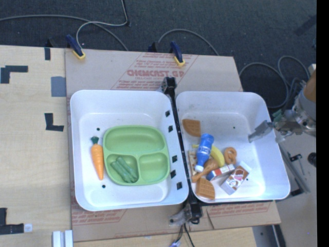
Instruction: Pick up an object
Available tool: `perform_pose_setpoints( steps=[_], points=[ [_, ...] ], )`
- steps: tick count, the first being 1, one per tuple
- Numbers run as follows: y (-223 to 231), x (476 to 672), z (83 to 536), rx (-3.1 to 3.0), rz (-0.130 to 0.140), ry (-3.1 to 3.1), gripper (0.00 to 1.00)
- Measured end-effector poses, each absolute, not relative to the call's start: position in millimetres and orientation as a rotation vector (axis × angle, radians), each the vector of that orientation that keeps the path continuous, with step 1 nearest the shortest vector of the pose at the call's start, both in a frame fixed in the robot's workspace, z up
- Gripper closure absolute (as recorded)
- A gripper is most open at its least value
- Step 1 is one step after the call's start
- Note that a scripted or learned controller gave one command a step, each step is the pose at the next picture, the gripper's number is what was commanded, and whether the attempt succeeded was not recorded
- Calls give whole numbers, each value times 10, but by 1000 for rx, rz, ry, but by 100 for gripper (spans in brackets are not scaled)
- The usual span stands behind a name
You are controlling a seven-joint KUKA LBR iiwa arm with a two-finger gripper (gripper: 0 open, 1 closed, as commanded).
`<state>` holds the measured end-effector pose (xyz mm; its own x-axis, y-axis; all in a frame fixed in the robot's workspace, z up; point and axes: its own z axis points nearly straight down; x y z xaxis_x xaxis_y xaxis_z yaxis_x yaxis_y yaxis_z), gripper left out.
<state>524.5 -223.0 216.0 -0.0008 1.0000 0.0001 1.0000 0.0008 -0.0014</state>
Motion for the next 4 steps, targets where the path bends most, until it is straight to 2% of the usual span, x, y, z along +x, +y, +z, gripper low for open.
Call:
perform_pose_setpoints(
  steps=[1, 2, 3, 4],
  points=[
    [-1583, 5348, 991, -2229, -11, -2228, 0],
    [-1173, 5898, 869, -2222, -6, -2229, 0],
    [-1126, 5454, 868, -2225, -4, -2227, 0],
    [-931, 6224, 860, -2221, -4, -2227, 0]
  ],
)
